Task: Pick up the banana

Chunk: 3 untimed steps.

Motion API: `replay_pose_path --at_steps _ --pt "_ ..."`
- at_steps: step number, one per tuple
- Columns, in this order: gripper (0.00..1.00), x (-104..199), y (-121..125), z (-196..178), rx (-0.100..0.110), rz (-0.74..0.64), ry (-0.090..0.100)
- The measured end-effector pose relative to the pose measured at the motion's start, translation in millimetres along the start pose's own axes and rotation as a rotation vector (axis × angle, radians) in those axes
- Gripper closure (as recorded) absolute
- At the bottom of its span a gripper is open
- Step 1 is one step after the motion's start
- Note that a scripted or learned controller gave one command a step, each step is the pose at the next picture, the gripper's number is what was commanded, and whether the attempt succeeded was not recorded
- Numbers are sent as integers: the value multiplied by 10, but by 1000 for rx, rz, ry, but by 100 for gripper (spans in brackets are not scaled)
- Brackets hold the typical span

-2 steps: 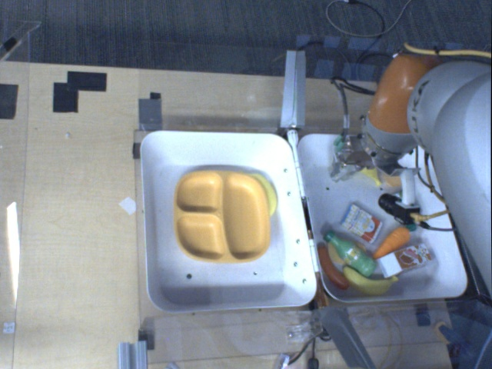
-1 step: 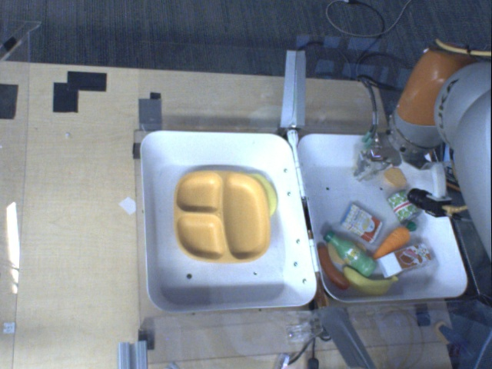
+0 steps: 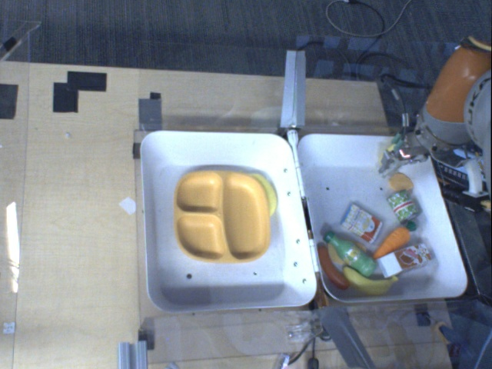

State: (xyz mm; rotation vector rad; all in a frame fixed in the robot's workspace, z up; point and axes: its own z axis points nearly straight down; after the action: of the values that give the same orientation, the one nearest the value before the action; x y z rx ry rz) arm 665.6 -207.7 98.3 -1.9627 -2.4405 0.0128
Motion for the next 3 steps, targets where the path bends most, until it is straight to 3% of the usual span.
replay_pose_path --at_steps 1,2,3 --pt "0 236 86 -1576 -22 -72 -8" --pt "0 189 -212 -191 -18 -156 -6" --pt "0 535 -257 98 -22 -221 -10"
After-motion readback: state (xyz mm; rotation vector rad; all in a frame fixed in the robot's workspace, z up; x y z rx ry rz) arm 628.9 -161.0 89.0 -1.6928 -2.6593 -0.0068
